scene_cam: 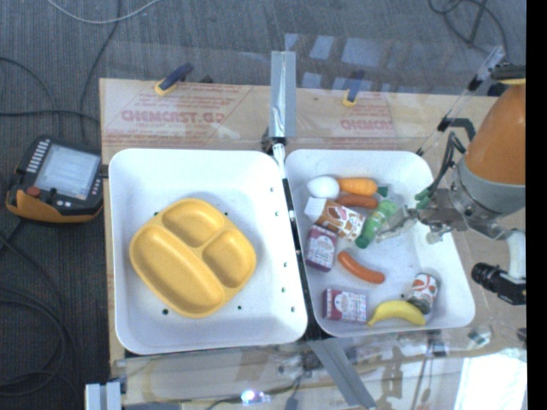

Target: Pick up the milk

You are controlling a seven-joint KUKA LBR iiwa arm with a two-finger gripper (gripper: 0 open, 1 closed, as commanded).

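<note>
Camera view — milk carton [320, 248] lying in the right bin [444, 314], toward its left wall.
Just beside it are a brown carton [343, 220], an egg [322, 186], carrots [357, 187] and a sausage [361, 268]; a banana [397, 313] lies near the front edge. The gripper [408, 218] hangs over a green bottle [374, 225] — its opening cannot be made out.

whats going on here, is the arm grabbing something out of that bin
A grey arm with an orange band reaches in from the right over the right white bin, which holds toy groceries. Its gripper sits beside a green bottle, near the small milk carton. Nothing shows between its fingers. The left white bin holds a yellow divided tray.
</note>
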